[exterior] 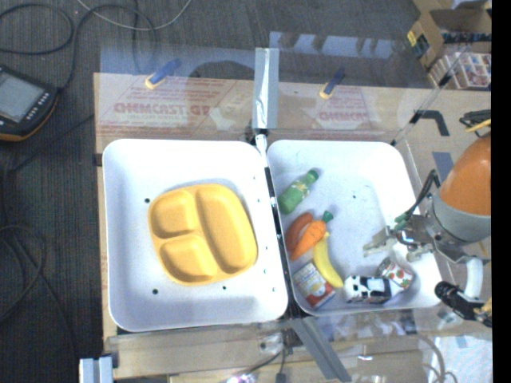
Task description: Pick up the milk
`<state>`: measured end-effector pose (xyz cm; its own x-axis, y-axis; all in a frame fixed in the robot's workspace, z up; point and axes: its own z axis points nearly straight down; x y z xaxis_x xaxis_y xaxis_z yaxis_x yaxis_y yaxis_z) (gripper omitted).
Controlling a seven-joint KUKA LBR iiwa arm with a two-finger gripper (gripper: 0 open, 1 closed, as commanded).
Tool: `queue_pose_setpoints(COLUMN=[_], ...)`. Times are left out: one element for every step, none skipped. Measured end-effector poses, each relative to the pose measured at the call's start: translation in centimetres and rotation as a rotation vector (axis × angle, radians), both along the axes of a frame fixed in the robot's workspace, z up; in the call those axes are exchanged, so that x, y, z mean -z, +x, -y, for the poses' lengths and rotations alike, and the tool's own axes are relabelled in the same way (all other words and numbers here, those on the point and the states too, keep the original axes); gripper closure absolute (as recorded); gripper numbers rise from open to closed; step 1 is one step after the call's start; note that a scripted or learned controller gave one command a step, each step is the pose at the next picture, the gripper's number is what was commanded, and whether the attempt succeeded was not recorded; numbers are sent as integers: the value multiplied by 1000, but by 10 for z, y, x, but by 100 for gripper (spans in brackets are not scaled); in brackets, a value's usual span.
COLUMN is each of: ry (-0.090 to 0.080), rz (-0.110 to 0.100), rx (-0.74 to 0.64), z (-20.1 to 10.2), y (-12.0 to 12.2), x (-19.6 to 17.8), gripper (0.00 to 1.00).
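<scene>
Milk carton (367,289) lay at lower right of right bin (351,154), beside banana (326,263). Gripper (389,242) hovered just above-right; finger state unclear.

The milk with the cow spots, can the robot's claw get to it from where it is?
Probably yes. The milk lies in the right bin, near its front edge, open from above. The claw hangs just above it. A small packet touching it could crowd the grab.
</scene>
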<state>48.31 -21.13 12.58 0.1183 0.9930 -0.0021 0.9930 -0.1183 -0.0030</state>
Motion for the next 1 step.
queue_pose_setpoints(ry=[-7], rz=[12], rx=[-182], z=[-25], y=[3], x=[34], gripper=[0])
